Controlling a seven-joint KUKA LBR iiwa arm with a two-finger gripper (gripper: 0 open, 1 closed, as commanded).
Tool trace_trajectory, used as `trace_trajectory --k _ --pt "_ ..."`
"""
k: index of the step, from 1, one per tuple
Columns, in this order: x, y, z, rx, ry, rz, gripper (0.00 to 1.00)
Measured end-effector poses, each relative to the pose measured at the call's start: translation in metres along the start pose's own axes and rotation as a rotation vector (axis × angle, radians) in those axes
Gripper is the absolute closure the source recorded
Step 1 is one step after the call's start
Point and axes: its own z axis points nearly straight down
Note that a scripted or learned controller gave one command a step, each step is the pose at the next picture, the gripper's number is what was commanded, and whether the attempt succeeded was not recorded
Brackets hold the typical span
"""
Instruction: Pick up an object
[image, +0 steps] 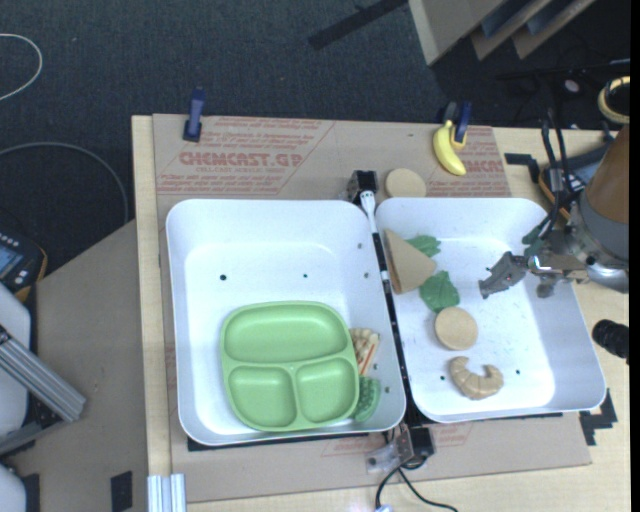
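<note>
Seen from above, a tan cardboard-covered bench is carrying two shallow white plastic bins side by side. The left bin is holding a pale green three-compartment plastic tray, with a small orange-and-cream toy food piece and a dark green leafy scrap lying against the tray's right edge. The right bin is holding the graspable items: a tan wedge-shaped toy slice leaning at the bin's left wall, a green leafy toy piece just beside it, a round tan cookie-like disc below that, and a curled beige croissant-like toy nearest the front rim. The grey arm is reaching in from the right, and its dark two-finger gripper is hanging over the right bin with its fingers standing apart and nothing between them. The green leafy piece and the disc are lying to the gripper's left and slightly nearer the front, near it but apart from it. Beyond the bins, a yellow toy banana and a second tan disc are resting on the bench.
</note>
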Motion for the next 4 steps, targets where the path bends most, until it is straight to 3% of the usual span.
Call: trace_trajectory --k 1,2,4 --pt "0.000 0.001 -0.011 -0.003 -0.001 -0.001 1.00" --pt "0.064 -0.032 0.014 0.005 0.004 -0.006 1.00" --pt "0.184 -0.030 -0.058 -0.005 0.002 -0.008 1.00"
